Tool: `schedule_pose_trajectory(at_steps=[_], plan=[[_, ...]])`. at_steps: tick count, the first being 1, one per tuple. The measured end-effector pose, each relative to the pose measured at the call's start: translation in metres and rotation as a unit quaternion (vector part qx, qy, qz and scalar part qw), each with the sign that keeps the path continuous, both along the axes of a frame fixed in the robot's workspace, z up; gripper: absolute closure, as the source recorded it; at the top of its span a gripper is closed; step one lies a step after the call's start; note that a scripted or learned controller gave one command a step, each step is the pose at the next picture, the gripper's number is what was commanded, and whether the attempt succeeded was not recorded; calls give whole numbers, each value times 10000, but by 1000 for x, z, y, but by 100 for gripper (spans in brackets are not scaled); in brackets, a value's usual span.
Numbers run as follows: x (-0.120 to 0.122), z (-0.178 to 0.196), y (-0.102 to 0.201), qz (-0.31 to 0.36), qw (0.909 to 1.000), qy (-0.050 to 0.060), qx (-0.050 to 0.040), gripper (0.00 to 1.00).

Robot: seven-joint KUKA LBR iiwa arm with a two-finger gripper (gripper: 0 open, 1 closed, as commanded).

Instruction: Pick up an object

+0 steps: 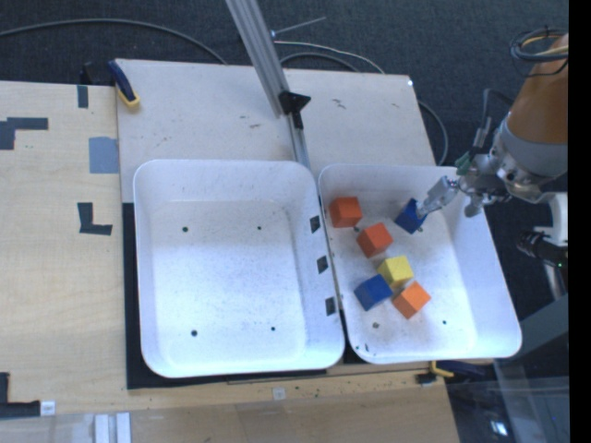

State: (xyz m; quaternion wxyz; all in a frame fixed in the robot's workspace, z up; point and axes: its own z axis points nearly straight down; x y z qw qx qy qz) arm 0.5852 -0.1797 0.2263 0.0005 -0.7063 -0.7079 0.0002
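Nearest the lens, the front edge of the bench [231, 404] runs below two white bins. Taking the right bin [480, 330] as the landmark: an orange cube [413, 299] lies in its near half, touching a yellow cube [397, 269] just behind it, with a blue cube [372, 292] just beside both on the side toward the left bin [157, 247]. Farther back sit a red-orange cube [375, 240] and another orange cube [345, 211] near the dividing wall. Over the right bin's far right part, the tool [417, 214] pinches a dark blue block [409, 217] at its fingertips. The grey arm [536, 127] reaches in from beyond the right bin's right wall.
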Motion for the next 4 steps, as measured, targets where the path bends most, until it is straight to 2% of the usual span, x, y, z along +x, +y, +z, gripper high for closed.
schedule_pose_trajectory(at_steps=[1,2,3,4], plan=[[11,-137,-7,-5,10000,37,0,0],[62,-134,-9,5,10000,-15,-4,0],[73,-134,-23,1,10000,-2,-5,0],[41,-134,20,7,10000,13,1,0]])
